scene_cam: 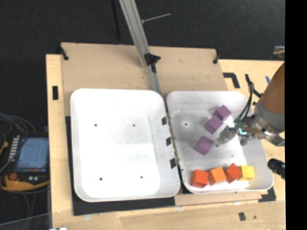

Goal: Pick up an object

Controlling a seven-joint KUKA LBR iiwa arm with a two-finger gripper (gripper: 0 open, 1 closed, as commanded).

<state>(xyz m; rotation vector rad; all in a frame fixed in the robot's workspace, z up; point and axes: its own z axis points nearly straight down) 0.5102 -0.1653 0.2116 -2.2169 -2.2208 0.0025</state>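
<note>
While the arm reaches in from the right, its end effector hovers low in the right bin, among three purple blocks; whether its fingers are apart or together I cannot tell. One purple block lies just left of it, two others just beyond. Red, orange and yellow blocks line the near wall.

arm: reached in from right, orange band above grey wrist | gripper: pointed left and down, low | fingers: state couldn't be read
</note>
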